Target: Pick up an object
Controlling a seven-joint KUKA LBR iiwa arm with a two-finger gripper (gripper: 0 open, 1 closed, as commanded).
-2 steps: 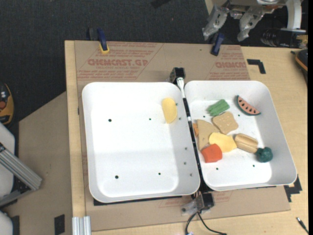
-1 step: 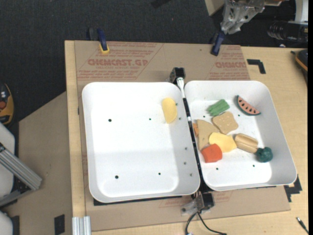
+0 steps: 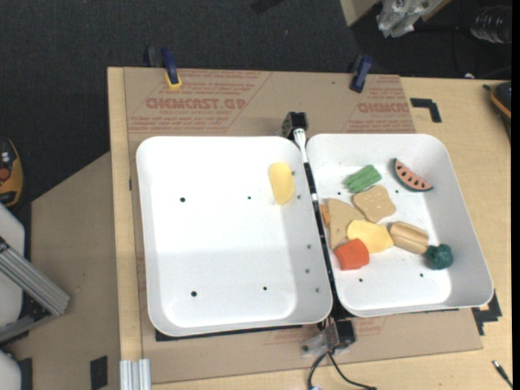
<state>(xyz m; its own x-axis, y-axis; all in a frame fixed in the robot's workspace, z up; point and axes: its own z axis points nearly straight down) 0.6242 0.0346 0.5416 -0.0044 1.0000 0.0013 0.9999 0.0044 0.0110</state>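
The brown board (image 3: 244, 96) was the biggest thing on the bench, printed with red lettering and pinned along its far edge by two blue clamps (image 3: 171, 67), one on the left and one further right. On it sat the two shallow white bins, side by side and touching along the middle seam. The left bin (image 3: 203, 283) held a single pale yellow piece (image 3: 281, 183), lying up against its right wall near the far end. The right bin (image 3: 455, 283) carried all the other toy foods, bunched in its left and middle part. A tan slice of bread (image 3: 375, 204) lay near the middle, with a green ridged piece (image 3: 362, 177) just beyond it and a watermelon wedge (image 3: 412, 176) off to the right near the far wall. An orange-tan slice (image 3: 335, 215) sat by the left wall, touching a yellow piece (image 3: 371, 236), and a red-orange piece (image 3: 352, 254) lay just in front of those. A bread roll (image 3: 409, 237) lay beside the yellow piece, with a small dark green lump (image 3: 439, 256) at its right end. The gripper (image 3: 404, 10) hung at the top of the view, beyond the board and well apart from both bins; I could not tell how it was set.
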